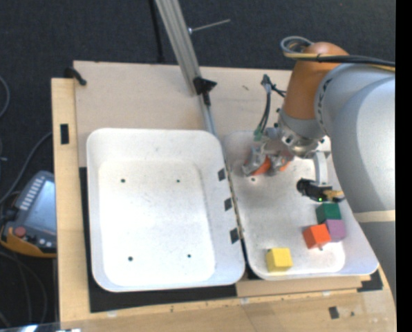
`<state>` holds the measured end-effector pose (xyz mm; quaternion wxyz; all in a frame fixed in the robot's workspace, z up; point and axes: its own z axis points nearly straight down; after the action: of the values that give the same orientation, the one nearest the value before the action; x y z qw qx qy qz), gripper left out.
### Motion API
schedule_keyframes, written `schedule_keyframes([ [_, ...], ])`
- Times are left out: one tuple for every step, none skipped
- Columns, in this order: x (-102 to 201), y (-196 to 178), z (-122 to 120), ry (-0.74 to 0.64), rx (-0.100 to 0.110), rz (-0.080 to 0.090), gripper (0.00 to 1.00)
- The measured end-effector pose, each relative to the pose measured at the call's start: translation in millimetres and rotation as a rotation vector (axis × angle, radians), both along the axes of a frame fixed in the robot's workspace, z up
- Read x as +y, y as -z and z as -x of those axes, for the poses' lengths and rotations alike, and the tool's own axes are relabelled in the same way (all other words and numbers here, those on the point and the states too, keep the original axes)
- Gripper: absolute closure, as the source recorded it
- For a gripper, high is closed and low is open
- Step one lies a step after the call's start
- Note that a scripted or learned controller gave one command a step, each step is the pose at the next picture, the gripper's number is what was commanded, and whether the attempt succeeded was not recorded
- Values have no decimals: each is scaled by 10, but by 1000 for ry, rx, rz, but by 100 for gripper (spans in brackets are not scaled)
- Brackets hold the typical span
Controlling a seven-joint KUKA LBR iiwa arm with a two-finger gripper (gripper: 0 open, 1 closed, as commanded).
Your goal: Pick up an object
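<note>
My gripper [262, 164] hangs over the far left part of the right bin [275, 213], near the wall it shares with the left bin. A small orange-red piece [263, 166] shows between its fingers, and the gripper is shut on it. Near the right bin's front right corner lie a green block [328, 211], a purple block [336, 229] and an orange block [316, 236], close together. A yellow block [278, 258] sits alone by the front rim.
The left bin [157, 206] stands beside the right one, on the left. A slanted metal rail [182, 43] rises behind the bins. The grey arm [358, 137] covers the right bin's far right side.
</note>
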<state>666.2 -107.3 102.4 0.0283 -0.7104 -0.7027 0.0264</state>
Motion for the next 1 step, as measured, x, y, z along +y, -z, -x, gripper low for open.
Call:
schedule_keyframes([
  [646, -999, 344, -18, -85, 1, 100],
])
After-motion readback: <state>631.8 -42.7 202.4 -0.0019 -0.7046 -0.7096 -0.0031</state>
